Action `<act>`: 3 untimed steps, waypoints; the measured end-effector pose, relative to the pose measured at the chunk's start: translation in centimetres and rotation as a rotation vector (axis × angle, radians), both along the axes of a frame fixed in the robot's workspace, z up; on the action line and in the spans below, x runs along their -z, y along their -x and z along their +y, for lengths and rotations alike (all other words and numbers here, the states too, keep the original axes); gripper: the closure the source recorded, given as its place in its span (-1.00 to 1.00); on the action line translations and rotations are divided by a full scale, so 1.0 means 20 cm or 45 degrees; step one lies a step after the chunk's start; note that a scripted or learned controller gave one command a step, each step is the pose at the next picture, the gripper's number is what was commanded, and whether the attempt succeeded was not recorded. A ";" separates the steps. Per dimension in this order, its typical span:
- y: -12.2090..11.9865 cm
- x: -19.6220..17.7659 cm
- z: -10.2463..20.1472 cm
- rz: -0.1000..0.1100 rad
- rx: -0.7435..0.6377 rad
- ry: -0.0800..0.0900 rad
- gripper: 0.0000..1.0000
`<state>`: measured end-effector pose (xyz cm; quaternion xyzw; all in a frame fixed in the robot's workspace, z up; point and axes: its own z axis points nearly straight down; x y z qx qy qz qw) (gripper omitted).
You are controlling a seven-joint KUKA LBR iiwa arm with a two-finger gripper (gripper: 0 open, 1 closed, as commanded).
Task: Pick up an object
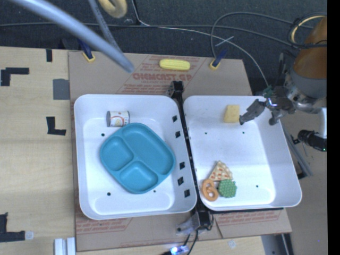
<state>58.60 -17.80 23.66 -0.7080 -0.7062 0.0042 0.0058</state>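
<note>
The gripper (260, 112) hangs over the upper right corner of the right bin (265, 195) with its jaws apart and holding nothing, and the yellow block (231, 113) lies just beside it, toward the left.

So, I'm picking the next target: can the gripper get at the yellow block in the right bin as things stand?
Probably yes. The gripper hangs open just right of the yellow block, near the right bin's far edge. Nothing lies between them, and the other items sit at the near end.
</note>
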 end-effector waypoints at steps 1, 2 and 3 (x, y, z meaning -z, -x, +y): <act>-0.01 -0.04 0.00 -0.016 -0.005 0.003 -1.00; 0.04 0.25 0.00 -0.009 -0.004 0.003 -1.00; 0.05 0.47 -0.01 -0.011 -0.005 0.003 -1.00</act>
